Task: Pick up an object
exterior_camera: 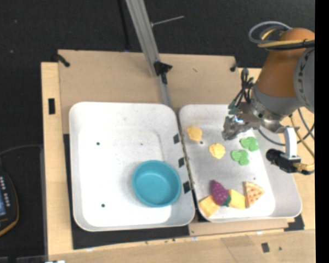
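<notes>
gripper [231,129] over the right white bin [285,201] near 2 bumpy green pieces [244,150]; its state is unclear.

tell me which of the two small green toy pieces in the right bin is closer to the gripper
The upper green toy piece, lying just right of and below the gripper. The other green toy piece lies lower, toward the near edge of the right white bin.

Two white bins [88,119], one blue bowl [156,183], seven small toy foods [230,171].
</notes>
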`<state>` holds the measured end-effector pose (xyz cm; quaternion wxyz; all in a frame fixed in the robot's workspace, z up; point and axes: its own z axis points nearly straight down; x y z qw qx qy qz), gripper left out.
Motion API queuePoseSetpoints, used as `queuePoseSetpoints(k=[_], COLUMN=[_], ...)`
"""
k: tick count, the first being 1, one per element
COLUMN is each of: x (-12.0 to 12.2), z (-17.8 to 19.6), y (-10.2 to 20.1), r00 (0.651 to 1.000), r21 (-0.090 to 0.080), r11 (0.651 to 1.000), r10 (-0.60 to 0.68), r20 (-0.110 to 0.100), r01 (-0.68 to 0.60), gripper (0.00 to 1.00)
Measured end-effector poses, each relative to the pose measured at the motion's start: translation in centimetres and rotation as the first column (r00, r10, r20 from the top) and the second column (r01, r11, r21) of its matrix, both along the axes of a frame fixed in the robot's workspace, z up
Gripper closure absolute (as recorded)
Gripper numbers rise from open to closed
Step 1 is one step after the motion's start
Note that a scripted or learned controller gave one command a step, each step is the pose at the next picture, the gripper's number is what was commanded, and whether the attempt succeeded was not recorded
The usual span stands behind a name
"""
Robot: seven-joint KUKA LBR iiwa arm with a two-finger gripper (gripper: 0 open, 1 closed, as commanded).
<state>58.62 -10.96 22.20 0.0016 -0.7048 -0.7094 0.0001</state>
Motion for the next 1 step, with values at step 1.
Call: queuePoseSetpoints(k=[1], x=[0.64], z=[0.83], y=[4.78], r00=[1.0], r21=[-0.001], r11=[1.0], r10=[0.001], r20=[0.006], r01=[-0.001], gripper=[1.0])
